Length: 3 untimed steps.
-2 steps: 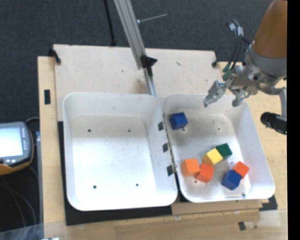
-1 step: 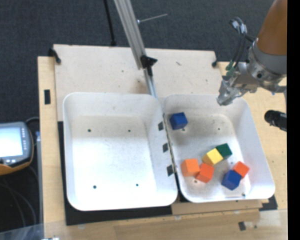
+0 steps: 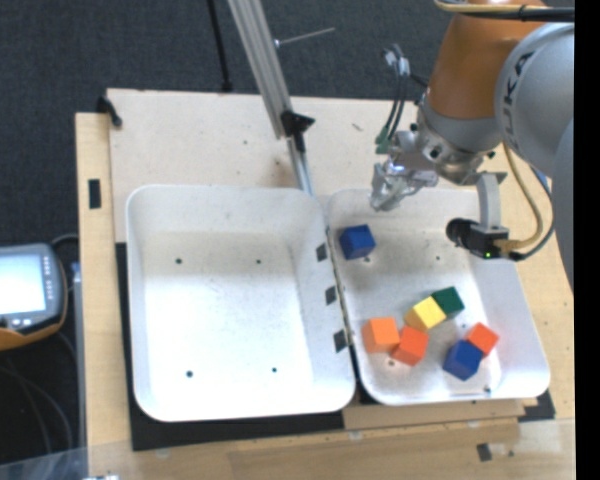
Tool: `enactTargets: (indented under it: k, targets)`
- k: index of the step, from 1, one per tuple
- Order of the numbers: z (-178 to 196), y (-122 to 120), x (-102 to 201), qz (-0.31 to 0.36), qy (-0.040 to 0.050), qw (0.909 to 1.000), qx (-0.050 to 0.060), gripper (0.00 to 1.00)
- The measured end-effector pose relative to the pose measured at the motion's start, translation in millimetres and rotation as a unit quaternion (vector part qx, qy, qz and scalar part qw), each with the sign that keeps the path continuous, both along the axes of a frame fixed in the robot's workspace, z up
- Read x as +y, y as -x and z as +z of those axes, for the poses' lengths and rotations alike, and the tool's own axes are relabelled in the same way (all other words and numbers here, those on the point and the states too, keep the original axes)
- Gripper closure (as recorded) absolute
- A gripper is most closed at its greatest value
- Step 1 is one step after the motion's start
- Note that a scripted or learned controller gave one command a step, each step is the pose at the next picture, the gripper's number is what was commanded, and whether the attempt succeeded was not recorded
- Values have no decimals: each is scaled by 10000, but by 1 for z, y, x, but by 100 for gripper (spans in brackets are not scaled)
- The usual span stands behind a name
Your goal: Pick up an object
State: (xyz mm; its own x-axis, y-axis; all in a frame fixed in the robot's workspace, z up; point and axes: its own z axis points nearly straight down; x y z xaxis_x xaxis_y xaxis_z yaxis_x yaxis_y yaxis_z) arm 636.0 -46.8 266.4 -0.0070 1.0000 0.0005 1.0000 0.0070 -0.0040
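Observation:
The right bin [image 3: 500, 268] holds several small blocks. A blue block [image 3: 356, 241] lies alone near the bin's far left corner. Near the front sit an orange block [image 3: 382, 333], a red-orange block [image 3: 413, 346], a yellow block [image 3: 427, 314], a green block [image 3: 447, 300], a second blue block [image 3: 462, 359] and another orange block [image 3: 482, 338]. My gripper [image 3: 387, 197] hangs above the bin's far edge, just up and right of the lone blue block. Nothing shows between its fingers, and their spacing is unclear.
The left bin [image 3: 230, 298] lies beside the right one, with a dividing rim between them. A slanted metal pole [image 3: 265, 68] rises behind the bins. A black sensor with a cable [image 3: 480, 236] hangs off the arm over the right bin.

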Motion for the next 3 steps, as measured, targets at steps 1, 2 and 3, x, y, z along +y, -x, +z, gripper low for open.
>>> enactTargets:
  k: [1,2,3]
  targets:
    - [40,2,-51,-51,18,10000,-47,100]
    - [104,-20,-3,3,3,10000,-70,100]
    - [100,-18,-6,-11,15,10000,-24,0]
